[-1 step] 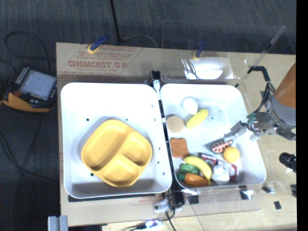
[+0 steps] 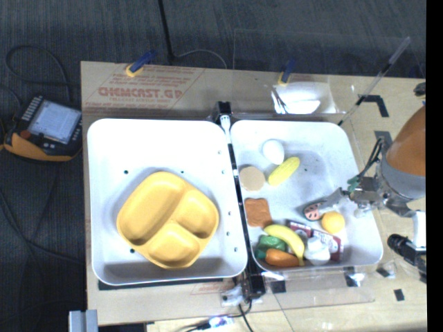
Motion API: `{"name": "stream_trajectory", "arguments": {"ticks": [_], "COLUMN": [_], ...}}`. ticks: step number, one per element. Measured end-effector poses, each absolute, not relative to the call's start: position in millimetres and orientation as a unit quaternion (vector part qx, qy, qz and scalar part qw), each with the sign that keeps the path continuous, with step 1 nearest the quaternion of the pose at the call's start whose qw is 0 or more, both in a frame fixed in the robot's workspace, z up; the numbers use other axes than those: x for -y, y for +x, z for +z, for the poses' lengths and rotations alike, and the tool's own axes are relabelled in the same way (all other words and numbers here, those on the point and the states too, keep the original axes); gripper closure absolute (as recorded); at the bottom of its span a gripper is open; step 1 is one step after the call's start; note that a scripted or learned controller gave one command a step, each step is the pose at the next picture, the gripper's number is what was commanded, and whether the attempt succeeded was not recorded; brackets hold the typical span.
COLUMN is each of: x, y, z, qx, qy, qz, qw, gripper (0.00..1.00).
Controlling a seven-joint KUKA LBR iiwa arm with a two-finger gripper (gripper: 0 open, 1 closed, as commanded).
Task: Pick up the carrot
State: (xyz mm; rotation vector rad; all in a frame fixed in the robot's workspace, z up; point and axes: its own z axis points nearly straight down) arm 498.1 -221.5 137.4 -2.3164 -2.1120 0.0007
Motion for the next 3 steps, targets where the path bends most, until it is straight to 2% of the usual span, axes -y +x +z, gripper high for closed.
{"name": "stream_trajectory", "arguments": {"ticks": [1, 2, 3], "x": [214, 213, 204], "y": [490.3, 501.9, 489.0], "z": [101, 96, 92], "qx": [0.671, 0.640, 0.736], "qy": [-0.741, -0.769, -0.677], "qz": [-0.0035, -0.0064, -0.0037], "qw": [0.004, 0.007, -0.006], "gripper": [0.00, 0.00, 0.00]}}
